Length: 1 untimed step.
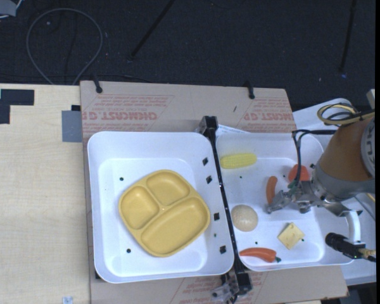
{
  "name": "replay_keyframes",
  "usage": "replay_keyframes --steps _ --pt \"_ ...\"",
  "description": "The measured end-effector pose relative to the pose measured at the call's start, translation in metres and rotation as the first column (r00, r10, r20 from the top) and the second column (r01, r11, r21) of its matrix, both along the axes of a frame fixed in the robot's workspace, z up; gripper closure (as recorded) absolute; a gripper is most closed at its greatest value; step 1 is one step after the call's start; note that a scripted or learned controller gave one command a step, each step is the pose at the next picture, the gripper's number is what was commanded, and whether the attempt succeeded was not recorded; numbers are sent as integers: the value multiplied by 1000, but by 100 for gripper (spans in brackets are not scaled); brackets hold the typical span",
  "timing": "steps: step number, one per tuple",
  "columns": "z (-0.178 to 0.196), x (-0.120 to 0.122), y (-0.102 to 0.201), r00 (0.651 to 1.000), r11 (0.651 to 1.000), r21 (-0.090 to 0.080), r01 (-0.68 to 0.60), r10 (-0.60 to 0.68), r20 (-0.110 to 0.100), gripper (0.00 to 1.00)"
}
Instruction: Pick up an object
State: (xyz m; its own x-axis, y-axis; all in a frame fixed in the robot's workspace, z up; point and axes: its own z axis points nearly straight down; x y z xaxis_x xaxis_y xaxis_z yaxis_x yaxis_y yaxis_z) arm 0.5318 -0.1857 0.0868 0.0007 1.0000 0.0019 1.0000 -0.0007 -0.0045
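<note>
Orange-red and elongated, one small sausage-shaped item (pixel 271 190) lies in the right bin (pixel 311 253), just at 9 o'clock of the gripper (pixel 285 201). The gripper sits low over the bin's centre, at the end of the grey arm (pixel 345 160) that enters from 3 o'clock. Its fingertips blur into the bin floor, so the view does not reveal whether they are spread or pressed together, and no object is visibly between them. A second orange-red piece (pixel 297 172) shows at 1 o'clock of the gripper, partly hidden by the wrist. A yellow corn cob (pixel 238 161) lies at 11 o'clock, near the bin's far rim. A pale round bun (pixel 244 218) rests at 8 o'clock. A yellow cheese wedge (pixel 291 236) lies at 6 o'clock, and a red chilli with a green stem (pixel 258 254) lies at 7 o'clock against the near rim. The left bin (pixel 107 258) holds a yellow divided plate (pixel 164 213).
</note>
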Motion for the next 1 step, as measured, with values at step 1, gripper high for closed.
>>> replay_keyframes --steps 1 --pt "12 1 -1 1000 1000 0 3 -3 2 100"
